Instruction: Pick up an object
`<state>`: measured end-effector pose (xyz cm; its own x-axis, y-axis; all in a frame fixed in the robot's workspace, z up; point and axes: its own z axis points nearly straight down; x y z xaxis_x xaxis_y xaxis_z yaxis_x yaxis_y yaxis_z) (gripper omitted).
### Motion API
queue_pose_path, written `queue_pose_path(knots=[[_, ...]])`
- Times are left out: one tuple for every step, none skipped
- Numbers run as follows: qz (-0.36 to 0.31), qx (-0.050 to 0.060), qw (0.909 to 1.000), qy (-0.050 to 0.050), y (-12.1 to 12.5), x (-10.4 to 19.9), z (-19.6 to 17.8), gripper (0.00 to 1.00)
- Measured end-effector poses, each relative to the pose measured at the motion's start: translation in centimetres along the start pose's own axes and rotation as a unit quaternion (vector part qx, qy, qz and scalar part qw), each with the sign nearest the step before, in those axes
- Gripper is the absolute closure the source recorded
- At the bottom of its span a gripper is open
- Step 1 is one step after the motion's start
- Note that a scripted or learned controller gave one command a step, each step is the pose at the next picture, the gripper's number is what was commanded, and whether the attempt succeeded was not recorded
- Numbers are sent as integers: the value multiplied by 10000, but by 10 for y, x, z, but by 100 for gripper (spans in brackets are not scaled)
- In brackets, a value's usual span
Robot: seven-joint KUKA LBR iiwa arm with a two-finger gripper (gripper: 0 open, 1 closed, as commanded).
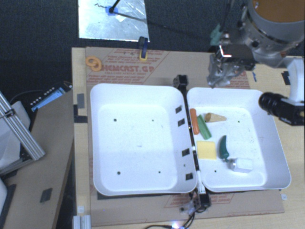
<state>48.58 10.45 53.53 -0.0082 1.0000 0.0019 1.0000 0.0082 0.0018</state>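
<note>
Gripper (220,80) above right bin's (271,175) far rim, nothing held

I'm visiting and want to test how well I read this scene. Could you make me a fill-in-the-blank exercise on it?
1. All the small items lie in the ____ bin.
2. The yellow square lies beside a teal tool and below a ____ stick.
3. The gripper hangs above the bin's ____ rim, holding nothing.
4. The orange stick lies against the bin's ____ wall.

Missing words: right; green; far; left
</note>
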Motion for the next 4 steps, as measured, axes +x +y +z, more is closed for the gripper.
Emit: queue_pose_path(knots=[[10,-4,10000,-5,14,20,0,100],[43,-15,10000,-14,116,19,2,100],[93,10,10000,-29,152,-96,31,100],[14,-29,10000,-10,183,-64,-2,100]])
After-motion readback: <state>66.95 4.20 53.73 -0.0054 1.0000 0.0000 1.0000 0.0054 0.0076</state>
